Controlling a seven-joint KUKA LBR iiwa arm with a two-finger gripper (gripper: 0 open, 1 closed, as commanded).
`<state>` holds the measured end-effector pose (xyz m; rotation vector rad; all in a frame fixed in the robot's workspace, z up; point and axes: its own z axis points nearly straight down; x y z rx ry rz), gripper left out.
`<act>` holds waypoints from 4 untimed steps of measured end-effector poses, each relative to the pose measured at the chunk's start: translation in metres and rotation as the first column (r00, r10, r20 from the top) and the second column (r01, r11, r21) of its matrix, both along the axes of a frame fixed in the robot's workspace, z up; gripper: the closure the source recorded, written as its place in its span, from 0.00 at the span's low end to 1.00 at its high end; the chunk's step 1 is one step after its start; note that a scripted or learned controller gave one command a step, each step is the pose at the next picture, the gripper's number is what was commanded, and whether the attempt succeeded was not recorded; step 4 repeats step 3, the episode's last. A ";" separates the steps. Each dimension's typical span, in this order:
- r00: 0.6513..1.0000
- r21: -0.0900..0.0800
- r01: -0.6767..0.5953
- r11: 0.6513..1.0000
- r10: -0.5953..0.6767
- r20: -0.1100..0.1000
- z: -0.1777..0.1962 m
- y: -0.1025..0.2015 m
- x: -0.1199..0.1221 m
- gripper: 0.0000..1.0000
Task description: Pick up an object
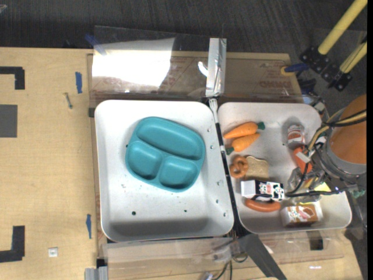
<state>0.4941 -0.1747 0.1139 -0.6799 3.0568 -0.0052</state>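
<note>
Inspector: Carrots [240, 133], two of them, lie at the upper left of the right bin [344, 217], touching each other; a sausage [262, 205] sits lower down.

Operator: And the gripper [309, 171]?

Inspector: It hangs low at the bin's right side amid cables; whether it is released or clenched, you cannot tell. Approach one item from straight above, clear of its neighbours, before you clamp.

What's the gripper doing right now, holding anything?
Gripper: over the right bin, among cables; open, shut or holding something cannot be told from this view.
</note>
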 end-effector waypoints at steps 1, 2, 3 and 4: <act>0.946 -0.002 -0.325 0.946 0.325 0.000 -0.025 -0.047 0.019 1.00; 0.935 -0.007 -0.354 0.935 0.354 0.005 0.101 -0.020 0.072 1.00; 0.808 -0.004 -0.589 0.808 0.589 -0.002 -0.025 -0.027 0.056 1.00; 0.808 -0.004 -0.589 0.808 0.589 -0.002 -0.025 -0.027 0.056 1.00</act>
